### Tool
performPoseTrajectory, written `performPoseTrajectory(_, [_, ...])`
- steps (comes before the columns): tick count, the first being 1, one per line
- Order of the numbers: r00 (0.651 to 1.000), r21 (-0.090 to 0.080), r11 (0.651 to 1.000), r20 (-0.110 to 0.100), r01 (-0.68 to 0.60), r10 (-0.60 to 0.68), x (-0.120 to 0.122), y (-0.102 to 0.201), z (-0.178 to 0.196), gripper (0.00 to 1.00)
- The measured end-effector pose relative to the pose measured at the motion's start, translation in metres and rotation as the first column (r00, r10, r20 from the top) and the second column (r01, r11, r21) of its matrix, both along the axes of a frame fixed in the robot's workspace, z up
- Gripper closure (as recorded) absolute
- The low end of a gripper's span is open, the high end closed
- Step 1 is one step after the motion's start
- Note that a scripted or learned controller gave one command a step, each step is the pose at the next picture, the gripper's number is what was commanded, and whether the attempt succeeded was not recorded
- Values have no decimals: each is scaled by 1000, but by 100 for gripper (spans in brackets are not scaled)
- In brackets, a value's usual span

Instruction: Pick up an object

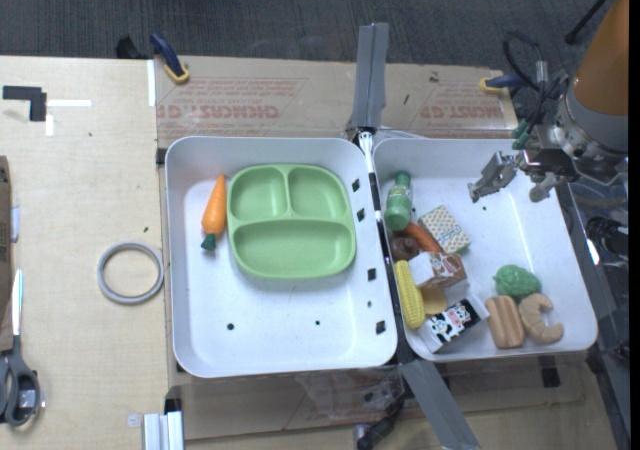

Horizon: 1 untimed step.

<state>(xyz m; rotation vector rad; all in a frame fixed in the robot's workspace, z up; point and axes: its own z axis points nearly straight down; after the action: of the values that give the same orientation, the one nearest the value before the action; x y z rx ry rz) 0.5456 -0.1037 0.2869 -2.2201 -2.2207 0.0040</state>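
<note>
White plastic bins sit side by side on the tabletop [80, 188], the left bin [200, 338] holding a green divided plate [292, 220] with a toy carrot [213, 206] lying just beside its left rim, long axis running roughly front to back. The right bin [540, 238] carries the clutter: a green bottle [399, 200] against the dividing wall, a patterned box [444, 229] near it, a yellow corn cob [408, 292] lying lengthwise along the wall, a black-and-white carton [447, 324], a hot dog [504, 320], a croissant [541, 316] and a green leafy piece [517, 280]. The grey arm's gripper [492, 178] hangs over the right bin's back corner; its jaws appear parted with nothing between them. Every candidate in that bin lies forward and to the view's left of the jaws, the patterned box seemingly nearest.
</note>
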Motion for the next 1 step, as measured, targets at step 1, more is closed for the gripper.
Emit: performPoseTrajectory(1, [998, 1, 998, -1, -55, 55, -40, 10, -95, 0])
